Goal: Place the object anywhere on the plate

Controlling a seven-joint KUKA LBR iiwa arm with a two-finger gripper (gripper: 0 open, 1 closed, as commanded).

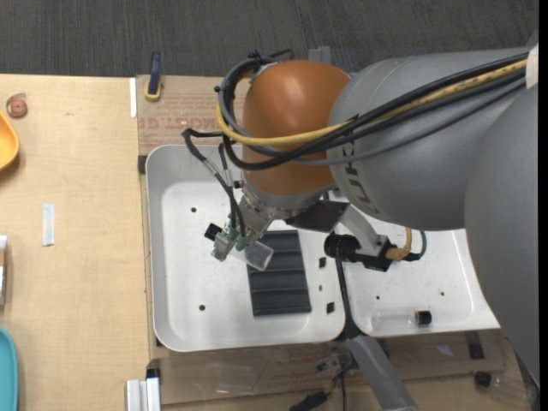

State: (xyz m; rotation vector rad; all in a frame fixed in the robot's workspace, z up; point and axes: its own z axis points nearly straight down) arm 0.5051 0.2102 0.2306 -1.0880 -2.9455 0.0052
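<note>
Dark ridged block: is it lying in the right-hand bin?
No, the dark ridged block lies in the left bin, against its right wall.

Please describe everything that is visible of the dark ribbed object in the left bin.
The dark ribbed object is a flat, near-black rectangular slab, seemingly plastic or rubber, with raised bars across it. It lies flat on the left bin's white floor, toward its right side. The gripper hangs over its upper-left corner; contact cannot be judged.

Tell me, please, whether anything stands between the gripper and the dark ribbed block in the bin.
Nothing visible does. The gripper sits right at the upper left corner of the dark ribbed block, and the floor of the white bin around them looks bare.
</note>
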